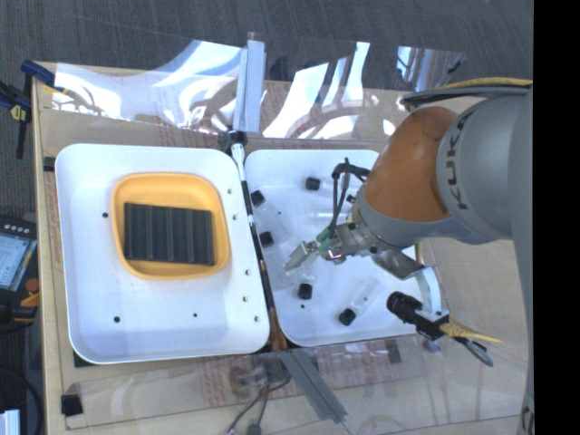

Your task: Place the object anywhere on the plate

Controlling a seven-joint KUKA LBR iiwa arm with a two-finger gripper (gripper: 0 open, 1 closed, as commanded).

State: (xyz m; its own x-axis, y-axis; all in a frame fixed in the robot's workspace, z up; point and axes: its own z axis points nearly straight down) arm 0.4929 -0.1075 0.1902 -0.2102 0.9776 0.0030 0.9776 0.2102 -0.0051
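The arm's bulk hides much of the right bin (299, 329), where the tool (313, 250) hangs; its grip cannot be made out. No object can be picked out for certain. In the left bin (82, 243) sits the plate (136, 198), a rounded yellow rim around a dark ribbed centre.

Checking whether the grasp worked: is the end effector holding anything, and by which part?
Cannot be told. The end effector hangs over the right bin, but whether anything sits between its tips is too small and blurred to see.

White letters "KU" run sideways on the grey arm (480, 170), just beside its orange band. The rest of that lettering is cut off. A small screen (14, 256) at the left edge carries marks too small to read.
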